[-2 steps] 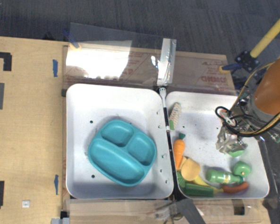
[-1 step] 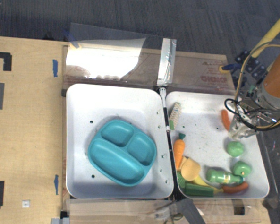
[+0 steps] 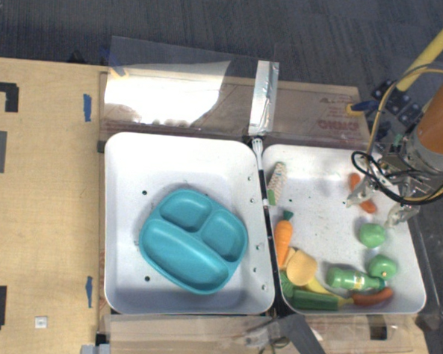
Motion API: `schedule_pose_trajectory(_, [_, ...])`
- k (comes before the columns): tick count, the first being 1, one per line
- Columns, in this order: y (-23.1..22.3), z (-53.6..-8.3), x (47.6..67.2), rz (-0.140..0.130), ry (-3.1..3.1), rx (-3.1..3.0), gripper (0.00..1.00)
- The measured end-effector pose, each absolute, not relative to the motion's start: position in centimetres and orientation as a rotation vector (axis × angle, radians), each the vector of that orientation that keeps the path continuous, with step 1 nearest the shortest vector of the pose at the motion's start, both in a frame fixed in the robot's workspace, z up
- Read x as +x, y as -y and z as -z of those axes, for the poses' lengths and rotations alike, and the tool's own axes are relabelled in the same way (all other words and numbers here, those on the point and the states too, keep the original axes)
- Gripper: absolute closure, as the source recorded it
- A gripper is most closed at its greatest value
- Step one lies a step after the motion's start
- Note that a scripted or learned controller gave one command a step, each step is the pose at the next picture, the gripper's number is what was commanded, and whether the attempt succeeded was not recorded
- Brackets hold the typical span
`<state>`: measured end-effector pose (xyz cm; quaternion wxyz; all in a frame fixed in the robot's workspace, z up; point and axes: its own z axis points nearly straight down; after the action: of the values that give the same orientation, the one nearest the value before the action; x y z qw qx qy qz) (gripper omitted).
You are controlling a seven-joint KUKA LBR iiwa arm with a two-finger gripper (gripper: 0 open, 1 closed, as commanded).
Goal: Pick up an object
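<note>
Gripper: the two-finger metal gripper hangs over the right white bin, its fingers spread apart with nothing between them.
Nearest thing: a small round green plastic ball lies just below the gripper, near the bin's right wall; a little orange-red toy piece sits close by the left finger.
How it should handle: I'd judge the ball light, hard and slick, apt to roll or squirt out of a pinch.
Where to hold: across its widest middle, fingers coming straight down on either side.
Other toys: an orange plastic carrot, a yellow rounded piece and a green bottle-shaped toy crowd the bin's lower edge.
Left bin: a teal divided plastic plate rests in it.
</note>
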<state>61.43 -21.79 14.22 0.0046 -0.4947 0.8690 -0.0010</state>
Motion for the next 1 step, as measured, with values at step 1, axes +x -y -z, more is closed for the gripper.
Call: schedule_pose_trajectory(1, [21.73,-8.83,57.86,-0.003,-2.647,-1.670,0.00])
